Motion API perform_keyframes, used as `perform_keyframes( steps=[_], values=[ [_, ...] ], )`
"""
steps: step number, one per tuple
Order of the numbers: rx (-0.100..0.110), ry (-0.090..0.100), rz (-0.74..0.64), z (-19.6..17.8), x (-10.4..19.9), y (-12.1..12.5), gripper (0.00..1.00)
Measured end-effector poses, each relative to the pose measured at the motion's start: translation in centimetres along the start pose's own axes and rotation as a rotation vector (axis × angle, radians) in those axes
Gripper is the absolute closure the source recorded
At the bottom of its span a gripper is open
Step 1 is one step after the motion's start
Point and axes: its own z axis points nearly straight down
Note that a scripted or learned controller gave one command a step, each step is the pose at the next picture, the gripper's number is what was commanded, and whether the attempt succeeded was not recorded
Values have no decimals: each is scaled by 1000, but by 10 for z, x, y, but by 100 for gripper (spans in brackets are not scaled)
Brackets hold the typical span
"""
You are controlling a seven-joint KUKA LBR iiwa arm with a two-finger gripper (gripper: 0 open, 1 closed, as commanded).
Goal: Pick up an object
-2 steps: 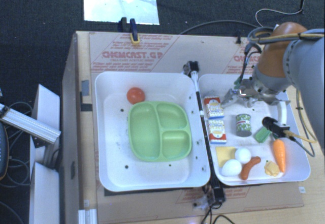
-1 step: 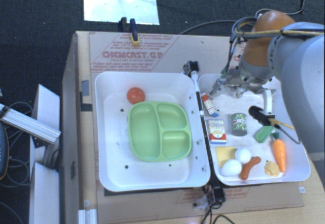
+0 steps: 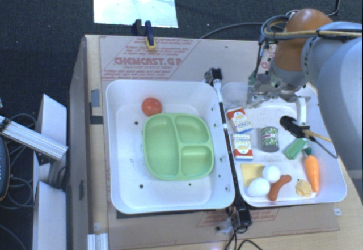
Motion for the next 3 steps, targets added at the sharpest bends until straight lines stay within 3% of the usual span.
perform_keyframes(
  steps=[1, 2, 3],
  values=[
    [0, 0, -1, 0, 0, 0, 0],
    [-4, -1, -4, -11, 0, 1, 100],
    [2, -1, 7, -80, -86, -6, 100]
  ],
)
